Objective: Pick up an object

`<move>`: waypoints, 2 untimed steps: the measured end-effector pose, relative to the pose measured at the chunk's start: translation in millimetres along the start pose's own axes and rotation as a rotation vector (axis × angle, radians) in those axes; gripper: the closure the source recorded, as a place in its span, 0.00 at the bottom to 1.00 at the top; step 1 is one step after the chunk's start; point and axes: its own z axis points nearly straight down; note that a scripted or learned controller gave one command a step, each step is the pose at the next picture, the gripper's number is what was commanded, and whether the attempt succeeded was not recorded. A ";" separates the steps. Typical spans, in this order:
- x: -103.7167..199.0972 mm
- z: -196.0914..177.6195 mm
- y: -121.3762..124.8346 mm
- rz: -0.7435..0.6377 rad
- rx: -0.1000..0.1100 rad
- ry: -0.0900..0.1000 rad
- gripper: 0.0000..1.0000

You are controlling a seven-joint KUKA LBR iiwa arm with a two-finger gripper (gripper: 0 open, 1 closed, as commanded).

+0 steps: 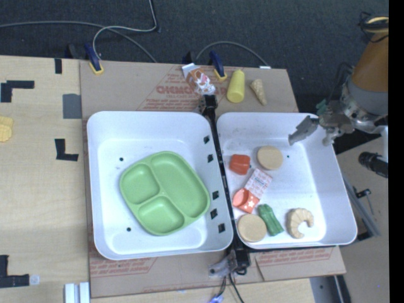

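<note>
Grey arm [360,100], orange band, grey metal gripper [307,130]

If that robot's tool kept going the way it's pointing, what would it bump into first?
Probably the round tan cookie-like disc in the right white bin; the tool points down-left toward it, though depth is unclear.

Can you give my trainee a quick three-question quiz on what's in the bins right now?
1. True or false: the green divided plate lies in the same bin as the croissant.
2. Which item sits nearest the tool? A) round biscuit B) green pickle-like toy C) croissant
3. Fill in: outside the bins, on the cardboard behind them, a yellow bottle stands beside a ____.

Key: 1 false, the plate is in the left bin and the croissant in the right bin; 2 A; 3 cone.
</note>
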 end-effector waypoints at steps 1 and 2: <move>65.4 83.9 22.1 -0.001 0.002 0.002 0.00; 92.5 143.1 36.9 -0.003 -0.015 -0.002 0.00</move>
